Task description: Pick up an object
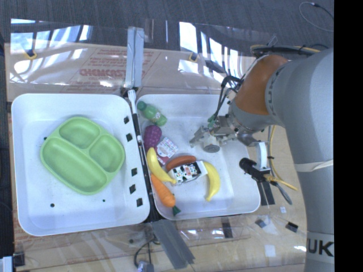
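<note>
The right bin [238,200] holds a pile of toy food along its left and front. There is a green bottle [152,113], a purple grape bunch [152,135], a yellow banana [156,166] by the divider, an orange carrot [163,192], a red sausage [180,161], a black-and-white carton [187,173] and a second banana [212,179]. A small pink-and-white packet [167,148] lies among them. My gripper [205,139] hangs over the bare middle of this bin, right of the grapes and above the second banana. Nothing shows between its fingers.
The left bin [28,208] carries a green three-compartment plate [83,154]. A metal divider with black clips [134,169] runs between the bins. The arm's grey body and orange band [258,89] cover the right bin's far right side.
</note>
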{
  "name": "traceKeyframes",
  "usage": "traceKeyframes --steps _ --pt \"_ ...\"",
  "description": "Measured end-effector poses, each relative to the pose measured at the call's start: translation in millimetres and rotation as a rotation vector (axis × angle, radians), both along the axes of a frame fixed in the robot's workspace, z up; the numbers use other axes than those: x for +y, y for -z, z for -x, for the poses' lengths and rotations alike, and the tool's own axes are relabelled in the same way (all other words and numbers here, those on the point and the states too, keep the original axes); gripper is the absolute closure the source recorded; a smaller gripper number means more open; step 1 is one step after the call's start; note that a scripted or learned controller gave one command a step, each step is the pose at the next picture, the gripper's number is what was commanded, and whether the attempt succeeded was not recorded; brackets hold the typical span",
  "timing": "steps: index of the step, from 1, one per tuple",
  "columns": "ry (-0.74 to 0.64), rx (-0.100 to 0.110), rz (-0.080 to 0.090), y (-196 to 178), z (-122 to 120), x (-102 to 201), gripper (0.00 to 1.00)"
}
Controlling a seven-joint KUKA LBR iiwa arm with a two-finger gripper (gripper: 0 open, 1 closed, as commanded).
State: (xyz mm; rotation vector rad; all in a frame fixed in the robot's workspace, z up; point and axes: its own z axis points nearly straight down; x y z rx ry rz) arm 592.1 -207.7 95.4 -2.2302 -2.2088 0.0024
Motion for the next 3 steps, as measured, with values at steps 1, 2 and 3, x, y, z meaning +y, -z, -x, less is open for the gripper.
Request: traceKeyframes --steps 1,2,3 --pt "0.043 0.001 0.000 4.9 -31.8 12.0 0.00" --pt "0.037 0.004 -0.001 -3.5 -32.2 13.2 1.00" --pt "-0.088 0.001 0.000 -126.9 -1.6 80.5 1.00"
